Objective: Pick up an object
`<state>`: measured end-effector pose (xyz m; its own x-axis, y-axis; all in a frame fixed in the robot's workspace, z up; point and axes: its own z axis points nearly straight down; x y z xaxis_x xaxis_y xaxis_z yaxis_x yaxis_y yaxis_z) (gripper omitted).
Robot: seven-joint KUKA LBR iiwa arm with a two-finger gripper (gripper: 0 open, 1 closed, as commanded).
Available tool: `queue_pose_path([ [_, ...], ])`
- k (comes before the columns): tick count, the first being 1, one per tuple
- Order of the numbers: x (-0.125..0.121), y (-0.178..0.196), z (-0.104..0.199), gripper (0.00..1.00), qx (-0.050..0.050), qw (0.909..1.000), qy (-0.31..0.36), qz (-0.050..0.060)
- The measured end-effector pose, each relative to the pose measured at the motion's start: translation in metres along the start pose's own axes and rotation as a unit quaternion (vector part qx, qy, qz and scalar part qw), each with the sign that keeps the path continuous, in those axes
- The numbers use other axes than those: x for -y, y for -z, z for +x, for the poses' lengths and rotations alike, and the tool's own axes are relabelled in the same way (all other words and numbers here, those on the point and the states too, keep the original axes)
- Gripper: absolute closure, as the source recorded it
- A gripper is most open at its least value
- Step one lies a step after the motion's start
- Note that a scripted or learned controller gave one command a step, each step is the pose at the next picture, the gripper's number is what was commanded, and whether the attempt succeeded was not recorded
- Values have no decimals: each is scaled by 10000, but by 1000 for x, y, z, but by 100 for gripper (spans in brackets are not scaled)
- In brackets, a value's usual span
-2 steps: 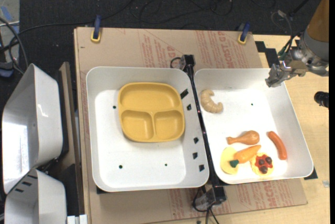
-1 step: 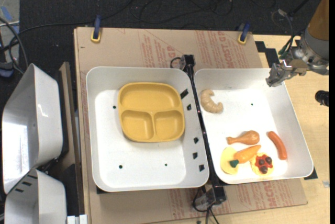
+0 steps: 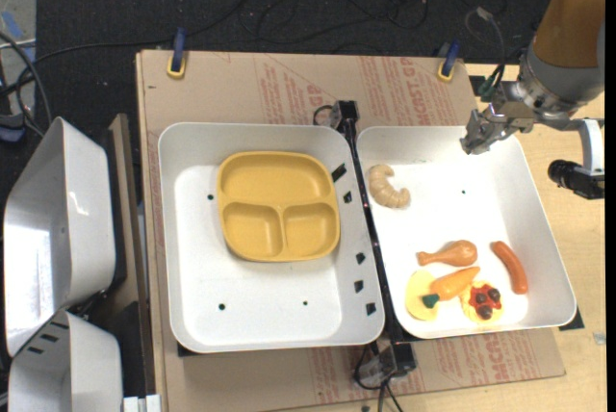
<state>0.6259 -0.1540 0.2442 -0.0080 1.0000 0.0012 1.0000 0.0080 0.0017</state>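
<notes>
The right-hand bin (image 3: 539,198) of 2 on the bench holds the food toys. The gripper (image 3: 478,139) hangs over its upper-right edge; whether it is open, I cannot tell. The croissant (image 3: 389,188), the nearest piece, lies lower left, curved and roughly upright in frame.

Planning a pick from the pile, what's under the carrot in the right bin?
The carrot lies across a yellow disc, its leafy end on it, with the drumstick just above. Whatever of the disc sits beneath the carrot is covered.
</notes>
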Motion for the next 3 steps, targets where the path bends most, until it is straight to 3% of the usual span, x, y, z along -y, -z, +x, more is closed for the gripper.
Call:
queue_pose_path([
  [3,-6,-1,156,100,3,10000,-4,13],
])
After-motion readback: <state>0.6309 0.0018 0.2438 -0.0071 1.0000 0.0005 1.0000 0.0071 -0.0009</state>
